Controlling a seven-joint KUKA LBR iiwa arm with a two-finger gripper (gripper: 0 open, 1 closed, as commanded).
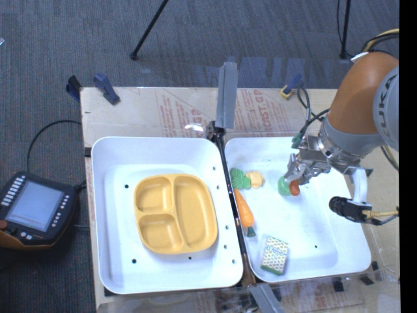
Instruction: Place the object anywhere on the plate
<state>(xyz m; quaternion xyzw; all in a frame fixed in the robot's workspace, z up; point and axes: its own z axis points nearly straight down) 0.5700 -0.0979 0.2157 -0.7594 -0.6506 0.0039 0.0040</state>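
Observation:
A yellow plate [176,212] with three compartments lies in the middle of the left bin [111,168]. My gripper [296,177] is over the upper middle of the right bin [326,240], reaching in from the right. It is shut on a small green and red toy [288,187], which sits between the fingertips and pokes out below them. The toy is far to the right of the plate, across the divider between the bins.
In the right bin, an orange carrot [244,208] lies along the left wall, with a green and yellow toy [246,178] just above it. A patterned green box [275,255] sits near the front edge. A grey post [226,100] stands behind the bins.

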